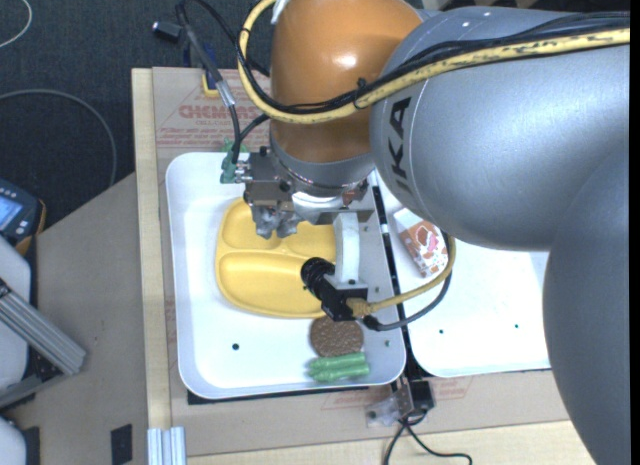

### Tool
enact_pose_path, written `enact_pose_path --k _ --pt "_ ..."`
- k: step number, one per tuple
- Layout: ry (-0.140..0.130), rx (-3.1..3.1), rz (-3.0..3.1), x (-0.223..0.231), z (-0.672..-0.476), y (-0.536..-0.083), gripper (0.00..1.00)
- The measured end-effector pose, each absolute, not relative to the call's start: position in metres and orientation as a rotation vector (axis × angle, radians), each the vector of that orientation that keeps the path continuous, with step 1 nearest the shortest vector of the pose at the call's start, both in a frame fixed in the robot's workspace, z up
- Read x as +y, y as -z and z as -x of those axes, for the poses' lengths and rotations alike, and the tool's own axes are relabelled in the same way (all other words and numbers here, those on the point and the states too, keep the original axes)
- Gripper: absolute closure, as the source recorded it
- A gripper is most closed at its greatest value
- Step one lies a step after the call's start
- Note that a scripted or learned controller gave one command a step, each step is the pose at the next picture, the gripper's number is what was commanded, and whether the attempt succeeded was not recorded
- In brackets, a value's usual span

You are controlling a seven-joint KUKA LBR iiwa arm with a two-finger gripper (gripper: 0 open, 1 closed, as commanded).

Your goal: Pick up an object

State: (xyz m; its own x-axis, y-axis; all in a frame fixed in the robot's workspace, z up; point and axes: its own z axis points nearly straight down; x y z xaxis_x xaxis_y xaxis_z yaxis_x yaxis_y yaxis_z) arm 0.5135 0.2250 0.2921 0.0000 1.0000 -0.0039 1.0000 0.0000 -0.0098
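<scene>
Left bin [190, 283]: bare strip beside yellow object [262, 273]
</scene>
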Motion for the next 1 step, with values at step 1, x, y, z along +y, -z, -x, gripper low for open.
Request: enact_pose_path --k 1 --pt "0.031 -2.229 2.222 0.2247 -0.4962 -0.4563 1.0"
